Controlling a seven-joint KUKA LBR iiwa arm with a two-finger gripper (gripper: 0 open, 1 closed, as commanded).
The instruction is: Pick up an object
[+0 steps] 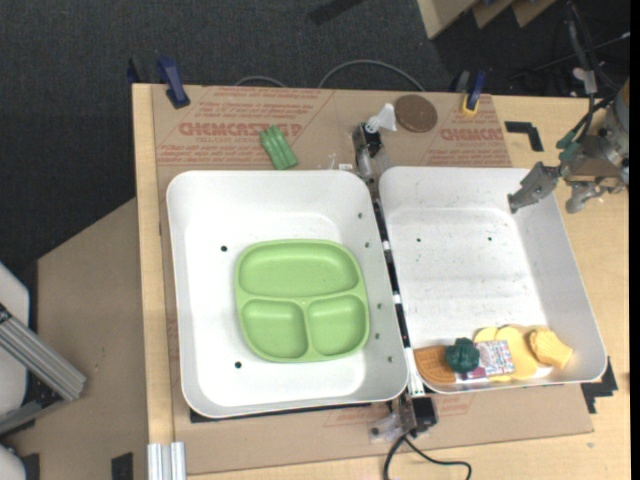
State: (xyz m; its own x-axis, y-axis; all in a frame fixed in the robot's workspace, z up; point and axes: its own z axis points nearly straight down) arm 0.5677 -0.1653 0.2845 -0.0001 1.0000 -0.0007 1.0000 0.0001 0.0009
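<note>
- Nearest, in the frame's lower right, small objects [497, 353] crowd the right bin's [450, 268] front corner: a dark green piece, yellow items, something with a printed label I can't read.
- Left bin [190, 268] holds a green divided plate [300, 299].
- The gripper [555, 190] hovers at upper right, fingers spread, holding nothing; it should descend squarely over one outlying piece.
- Farthest, cardboard [240, 118] reads roughly "CHEMCAST".

Right bin [470, 258] floor open, toys [495, 353] crowding its near edge

Your arm [612, 118] reaches in from the right, up near the top. Your gripper [553, 190] has its two fingers spread wide apart, holding nothing.
</note>
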